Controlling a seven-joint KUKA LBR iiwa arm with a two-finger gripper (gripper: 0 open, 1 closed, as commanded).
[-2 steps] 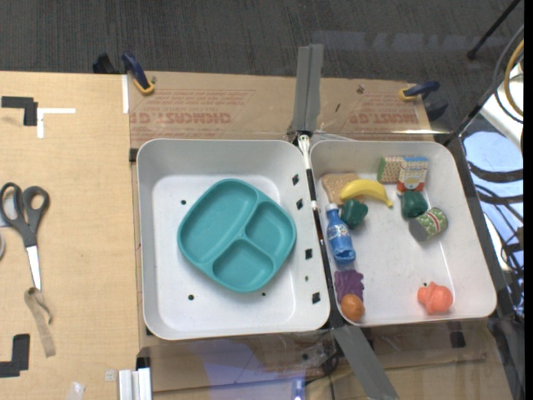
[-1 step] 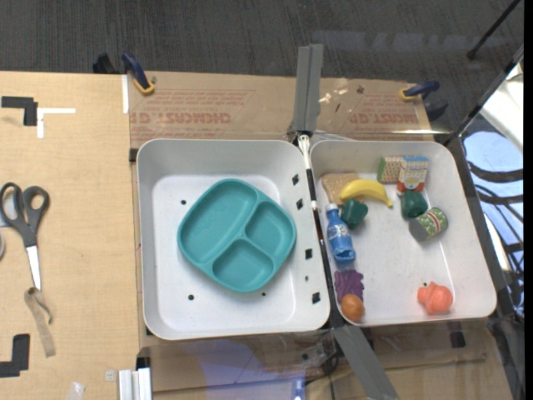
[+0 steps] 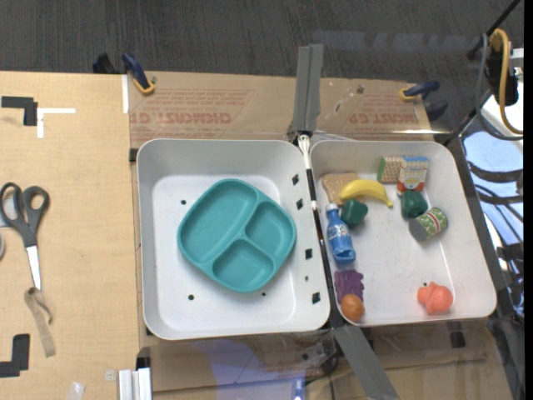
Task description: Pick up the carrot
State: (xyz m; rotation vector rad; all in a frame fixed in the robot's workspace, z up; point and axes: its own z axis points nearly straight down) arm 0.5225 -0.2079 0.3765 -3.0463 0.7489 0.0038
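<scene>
Background: dark ribbed floor beyond a light wooden bench (image 3: pixel 67 165), with a cardboard sheet (image 3: pixel 216 111) lying under the two bins.
Bench left: scissors (image 3: pixel 25 215) lie flat, well apart from the bins.
Clamps: a blue clamp (image 3: pixel 137 72) grips the cardboard's far left corner, and another (image 3: pixel 420 90) its far right.
Left bin (image 3: pixel 158 307): it holds a teal divided plate (image 3: pixel 237 236), set at a slant near the middle.
Right bin (image 3: pixel 466 248): it holds the toy food.
Carrot (image 3: pixel 435 298): the orange-pink toy that looks most like it sits alone in the near right corner of the right bin, just beside the front wall, though its shape is hard to make out.
Far side of right bin: a banana (image 3: pixel 366 192) lies over a tan slice (image 3: pixel 336 183), a small printed box (image 3: pixel 404 171) is beside them, and a green-labelled can (image 3: pixel 429 223) is tipped on its side.
Inner wall: a blue bottle (image 3: pixel 339 236) lies along it. Nearer the camera is a purple toy (image 3: pixel 348 283), touching a small orange ball (image 3: pixel 352 307).
</scene>
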